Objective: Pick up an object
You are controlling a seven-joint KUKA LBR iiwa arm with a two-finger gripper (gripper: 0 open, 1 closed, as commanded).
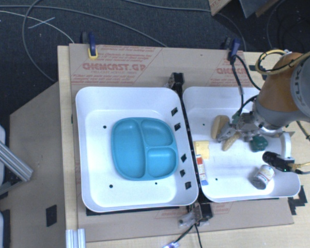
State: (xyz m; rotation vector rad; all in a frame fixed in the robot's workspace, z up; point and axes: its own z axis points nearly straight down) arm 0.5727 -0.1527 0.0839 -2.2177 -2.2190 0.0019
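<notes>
The right bin holds several small objects. A tan wooden piece lies near its middle, with a thinner tan stick just below it. My gripper is low over the bin, right beside these two tan pieces and touching or nearly touching them. A dark green round object sits under the wrist. A yellow block and a red, white and blue tube lie along the bin's left wall. A small grey jar rests on its side at the front right.
The left bin holds a blue divided plate. A black divider with clips separates the bins. The orange and grey arm covers the right bin's far right part. Cables run along the back.
</notes>
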